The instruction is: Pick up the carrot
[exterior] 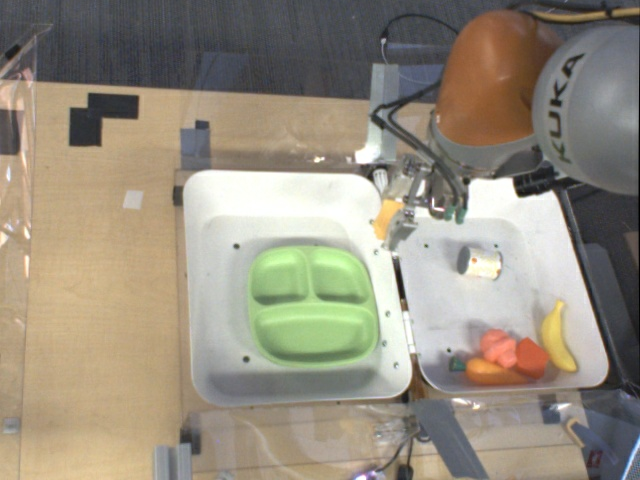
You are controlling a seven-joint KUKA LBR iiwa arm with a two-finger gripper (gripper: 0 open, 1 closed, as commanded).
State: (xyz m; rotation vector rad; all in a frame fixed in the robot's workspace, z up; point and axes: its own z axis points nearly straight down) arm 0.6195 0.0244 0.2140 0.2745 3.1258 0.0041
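The carrot [492, 372] is orange with a green end and lies along the near wall of the right bin [580, 268], beside red toy foods. My gripper [401, 224] hangs over the divide between the two bins, at the right bin's far left corner, well away from the carrot. A small yellow-orange piece [383, 218] shows right at the gripper's left side. I cannot tell whether it is held or just lies beneath. The arm's orange band and grey wrist hide the far edge of the right bin.
A green divided plate [312, 303] lies in the left bin [215, 268]. In the right bin are a small grey-and-white cylinder [481, 262], a banana [557, 337] by the right wall, and red pieces [513, 351] touching the carrot.
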